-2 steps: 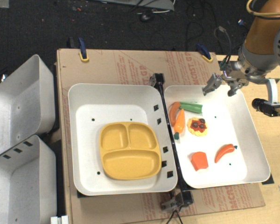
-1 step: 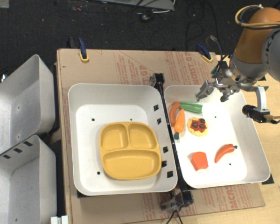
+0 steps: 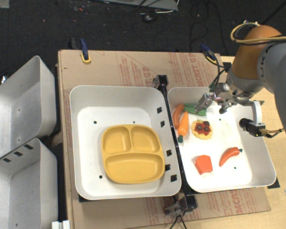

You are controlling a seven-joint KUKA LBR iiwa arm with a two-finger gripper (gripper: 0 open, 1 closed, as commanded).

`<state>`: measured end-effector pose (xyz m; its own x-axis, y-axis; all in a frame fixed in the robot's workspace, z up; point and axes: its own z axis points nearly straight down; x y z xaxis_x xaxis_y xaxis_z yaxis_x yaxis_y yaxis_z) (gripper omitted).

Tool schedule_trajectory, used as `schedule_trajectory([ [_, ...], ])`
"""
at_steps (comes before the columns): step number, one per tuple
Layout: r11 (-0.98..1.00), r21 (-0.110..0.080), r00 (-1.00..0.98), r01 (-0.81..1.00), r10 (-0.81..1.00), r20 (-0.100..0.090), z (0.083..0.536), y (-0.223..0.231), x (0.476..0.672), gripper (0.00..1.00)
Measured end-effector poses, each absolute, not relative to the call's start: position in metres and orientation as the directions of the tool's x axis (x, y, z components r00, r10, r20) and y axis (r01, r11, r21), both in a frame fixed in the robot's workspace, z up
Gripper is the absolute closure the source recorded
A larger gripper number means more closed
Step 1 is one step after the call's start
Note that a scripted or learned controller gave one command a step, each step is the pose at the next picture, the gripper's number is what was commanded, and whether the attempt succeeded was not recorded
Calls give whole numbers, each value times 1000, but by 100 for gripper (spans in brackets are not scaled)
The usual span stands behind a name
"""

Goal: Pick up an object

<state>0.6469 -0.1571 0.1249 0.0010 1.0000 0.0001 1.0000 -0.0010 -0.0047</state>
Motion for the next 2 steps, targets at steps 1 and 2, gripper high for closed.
schedule_trajectory([
  [1, 0, -3, 0, 1000, 1000, 0, 90, -156, 646, 0],
  [2, 0, 2, 0, 1000, 1000, -1, 103, -157, 648, 100],
])
